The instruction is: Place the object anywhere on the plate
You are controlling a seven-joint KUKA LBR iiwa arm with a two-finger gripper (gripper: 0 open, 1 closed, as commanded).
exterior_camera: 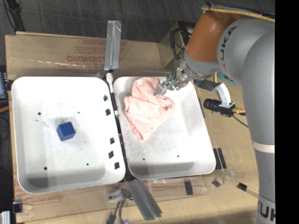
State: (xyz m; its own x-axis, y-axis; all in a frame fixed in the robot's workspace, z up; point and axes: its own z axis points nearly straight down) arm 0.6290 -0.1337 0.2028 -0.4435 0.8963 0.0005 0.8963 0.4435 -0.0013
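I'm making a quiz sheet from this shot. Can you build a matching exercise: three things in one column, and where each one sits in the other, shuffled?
Things:
1. blue cube
2. pink cloth
3. gripper

Places:
A. at the cloth's upper right edge
B. in the left bin
C. crumpled in the right bin

Pairs: 1-B, 2-C, 3-A

One camera hangs fixed above the bench (pixel 42 48), looking down at a slant; both white bins (pixel 28 171) sit side by side within its frame, fairly near; the arm (pixel 254 69) enters from its right side.
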